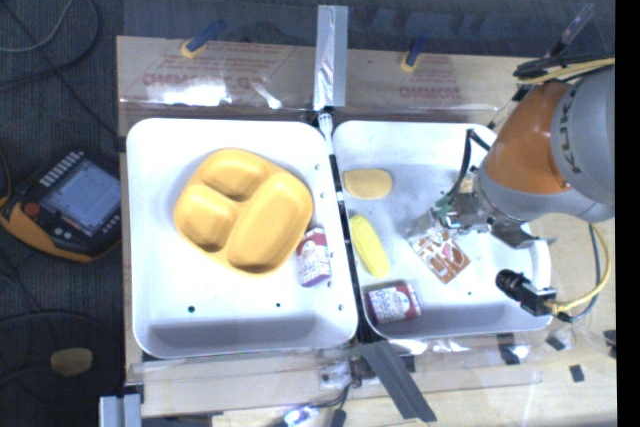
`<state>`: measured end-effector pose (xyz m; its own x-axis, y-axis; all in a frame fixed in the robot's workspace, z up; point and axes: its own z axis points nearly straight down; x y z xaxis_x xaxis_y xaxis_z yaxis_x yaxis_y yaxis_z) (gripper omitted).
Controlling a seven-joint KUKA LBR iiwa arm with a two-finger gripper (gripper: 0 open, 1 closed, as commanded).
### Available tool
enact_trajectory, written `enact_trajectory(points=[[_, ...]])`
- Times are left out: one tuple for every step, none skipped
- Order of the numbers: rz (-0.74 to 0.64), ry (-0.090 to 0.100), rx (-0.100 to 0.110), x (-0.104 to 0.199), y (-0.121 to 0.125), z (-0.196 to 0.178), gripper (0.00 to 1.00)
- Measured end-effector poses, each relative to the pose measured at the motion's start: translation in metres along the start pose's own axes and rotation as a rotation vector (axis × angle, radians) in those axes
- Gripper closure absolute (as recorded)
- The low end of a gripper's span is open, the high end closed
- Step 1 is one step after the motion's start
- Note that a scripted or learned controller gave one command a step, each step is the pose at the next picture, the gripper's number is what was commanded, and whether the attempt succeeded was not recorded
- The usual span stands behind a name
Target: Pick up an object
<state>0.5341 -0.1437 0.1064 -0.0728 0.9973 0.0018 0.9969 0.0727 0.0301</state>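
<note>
End effector (pixel 447 215) seen low in the right bin (pixel 400 150), just above a red-and-white packet (pixel 443 253); finger spacing cannot be told, and nothing is seen held. Relative to that packet: a yellow corn cob (pixel 369 245) lies to the left by the bin's wall, a round yellow biscuit (pixel 368 183) up and left, a red-labelled can (pixel 393 302) down and left. In the left bin (pixel 160 315) a large yellow bread-shaped toy (pixel 241 208) is noted, with a small red-labelled can (pixel 313 258) touching its lower right
</note>
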Motion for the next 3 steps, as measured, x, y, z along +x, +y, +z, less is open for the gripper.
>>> enact_trajectory(points=[[0.168,-0.007,0.032,0.069,0.03,-0.116,1.0],[0.067,-0.007,0.029,0.061,0.017,-0.279,1.0],[-0.087,-0.005,0.03,0.032,0.06,-0.312,1.0]])
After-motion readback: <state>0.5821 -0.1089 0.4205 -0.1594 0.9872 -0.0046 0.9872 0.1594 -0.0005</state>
